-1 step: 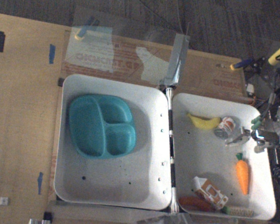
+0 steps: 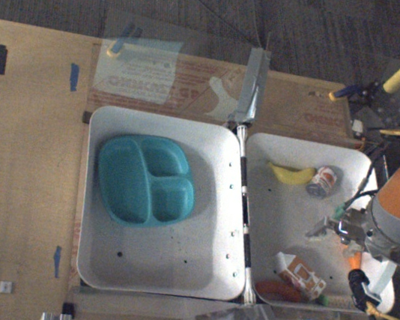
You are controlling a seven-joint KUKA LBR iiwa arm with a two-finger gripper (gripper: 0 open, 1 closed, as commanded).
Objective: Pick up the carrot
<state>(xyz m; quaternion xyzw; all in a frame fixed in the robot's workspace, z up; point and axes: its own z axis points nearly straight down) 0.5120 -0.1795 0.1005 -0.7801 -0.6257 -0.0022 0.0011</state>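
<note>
A long red-orange thing [image 2: 277, 290] that looks like the carrot lies along the front wall of the right bin [image 2: 268, 205]. A small carton [image 2: 301, 274] partly covers it, and a green bit [image 2: 325, 299] shows at its right end. My gripper [image 2: 334, 230] hangs over the right side of that bin, above and to the right of the carton and well apart from the red-orange thing. A small bright orange patch [image 2: 354, 259] shows just below the wrist. The arm hides most of it and I cannot tell what it is.
A banana [image 2: 292, 175] and a small can [image 2: 322, 181] lie at the back of the right bin. The left bin [image 2: 86, 250] holds a teal divided plate [image 2: 145, 179]. A metal divider [image 2: 242, 200] runs between the bins. Yellow poles and cables stand at the back right.
</note>
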